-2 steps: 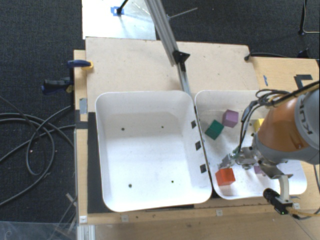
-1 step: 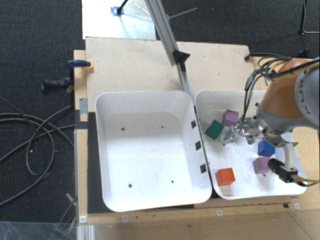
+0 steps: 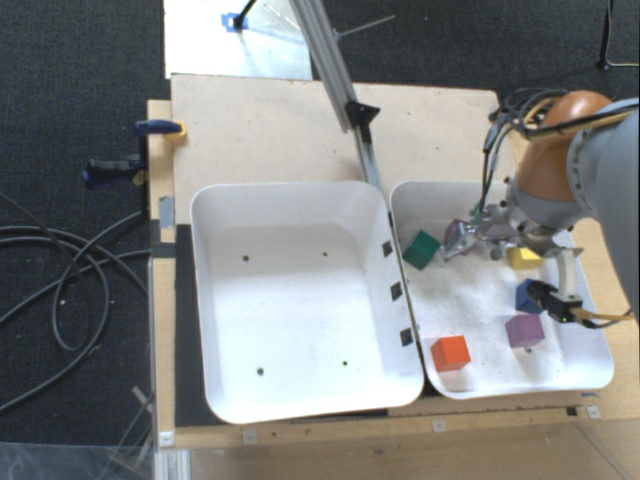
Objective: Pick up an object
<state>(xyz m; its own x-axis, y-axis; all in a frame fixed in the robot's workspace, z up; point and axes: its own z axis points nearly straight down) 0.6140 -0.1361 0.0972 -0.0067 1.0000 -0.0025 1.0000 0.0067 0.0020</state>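
The gripper hangs low in the right bin, just beside a green block; an orange block lies nearer.

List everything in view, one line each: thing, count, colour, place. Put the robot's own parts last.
Bins: 2, white, side by side on the bench; left bin, right bin.
Green block: 1, green, right bin, far left part, near the divider.
Yellow block: 1, yellow, right bin, under the arm.
Blue block: 1, blue, right bin, below the yellow one.
Purple block: 1, purple, right bin, near side.
Orange block: 1, orange, right bin, near left corner.
Clamp: 1, blue and yellow, bench's left edge.
Cables: several, black, floor at left.
Gripper: 1, metallic, over the right bin beside the green block.
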